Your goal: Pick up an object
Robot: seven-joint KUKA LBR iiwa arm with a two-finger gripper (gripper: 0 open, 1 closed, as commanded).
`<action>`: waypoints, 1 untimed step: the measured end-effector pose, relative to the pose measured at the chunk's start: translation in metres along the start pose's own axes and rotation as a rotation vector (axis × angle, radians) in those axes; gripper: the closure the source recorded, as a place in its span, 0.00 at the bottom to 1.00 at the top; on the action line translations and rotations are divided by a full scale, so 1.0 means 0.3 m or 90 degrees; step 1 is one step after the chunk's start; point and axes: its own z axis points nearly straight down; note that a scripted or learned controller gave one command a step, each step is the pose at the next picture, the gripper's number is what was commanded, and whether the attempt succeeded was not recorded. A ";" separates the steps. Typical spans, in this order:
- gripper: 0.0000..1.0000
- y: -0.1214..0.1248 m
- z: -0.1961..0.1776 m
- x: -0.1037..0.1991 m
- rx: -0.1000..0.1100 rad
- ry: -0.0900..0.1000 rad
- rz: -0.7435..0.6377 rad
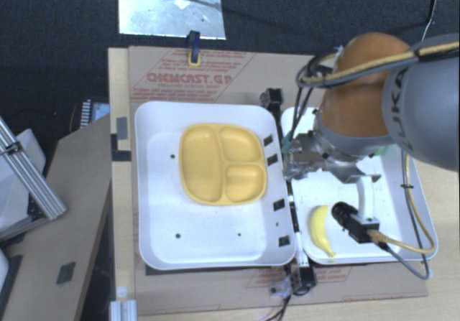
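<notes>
The grey arm (402, 108) bends down from the right over the right bin (402, 251), its end effector (298, 158) low at that bin's left wall, grip state indiscernible, while the banana (320, 230) lies just below it.

My big grey arm (424, 111) comes in from the right and bends down. Its orange band (363, 86) sits just above my gripper (305, 158).

A single fixed camera looks down at a slant from above the bench (122, 269). Both white bins (154, 240) sit mid-frame, the arm (402, 97) entering from the right.
</notes>
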 end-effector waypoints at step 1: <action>1.00 -0.005 0.082 0.185 0.001 0.000 0.001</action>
